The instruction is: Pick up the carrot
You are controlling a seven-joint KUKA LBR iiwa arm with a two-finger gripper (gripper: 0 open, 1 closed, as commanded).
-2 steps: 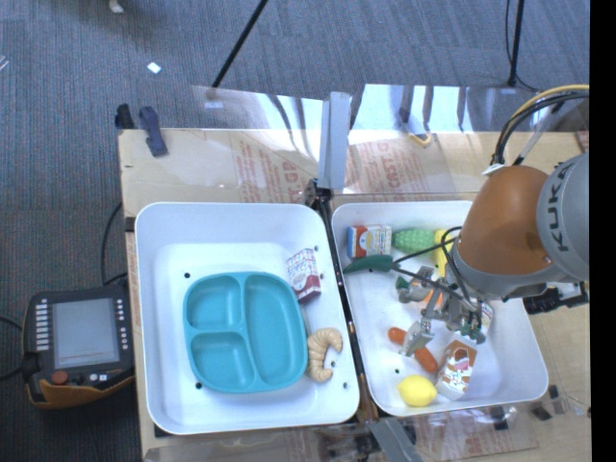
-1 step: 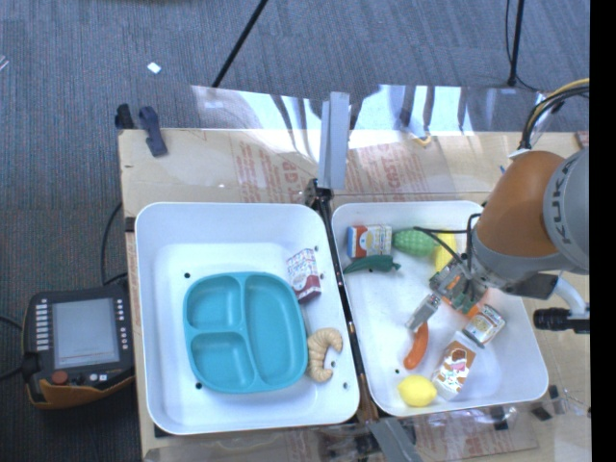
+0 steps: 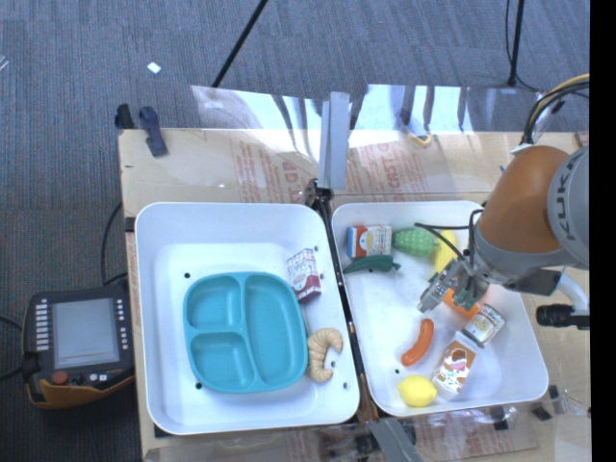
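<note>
Hanging over the right bin (image 3: 510, 378), the tool (image 3: 445, 291) touches the carrot (image 3: 464, 302); its grip I cannot tell.

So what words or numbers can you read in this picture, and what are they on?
"KUKA", only partly seen, on the grey arm.
Red printing on the cardboard bench top: too blurred to read.
Labels on the small can, the little packet, the jar and the carton: too small to read.
Screen of the handheld controller: nothing readable.
</note>
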